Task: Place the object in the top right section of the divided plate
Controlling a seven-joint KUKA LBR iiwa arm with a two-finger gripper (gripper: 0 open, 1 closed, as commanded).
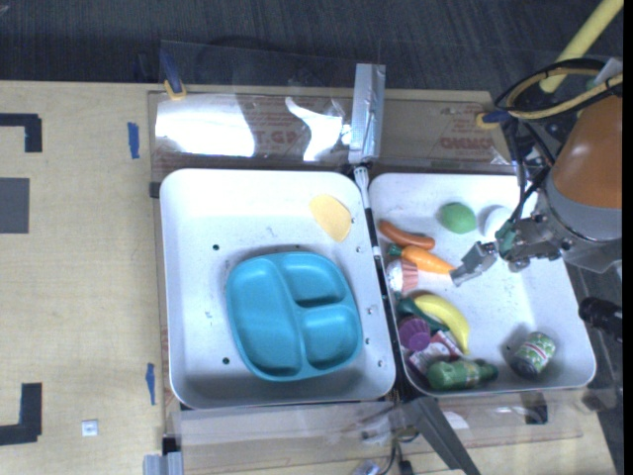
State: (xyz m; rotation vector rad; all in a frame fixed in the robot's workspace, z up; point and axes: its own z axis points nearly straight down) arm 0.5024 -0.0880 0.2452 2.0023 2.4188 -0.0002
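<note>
I see my claw [475,262] hovering in the right white bin [569,305] beside the orange plastic carrot [427,260]; I cannot tell its opening.

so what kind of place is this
Probably a robot lab test bench, not a kitchen: two white bins side by side, a blue divided plate, toy food such as a banana, and the arm's tool over them.

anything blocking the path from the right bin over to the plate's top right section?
Only the raised bin walls where the two bins meet. The blue divided plate sits in the left bin, with its top right section bare. A yellow chip-like item lies above the plate, off it. The gripper hangs over the right bin, near the carrot.
</note>
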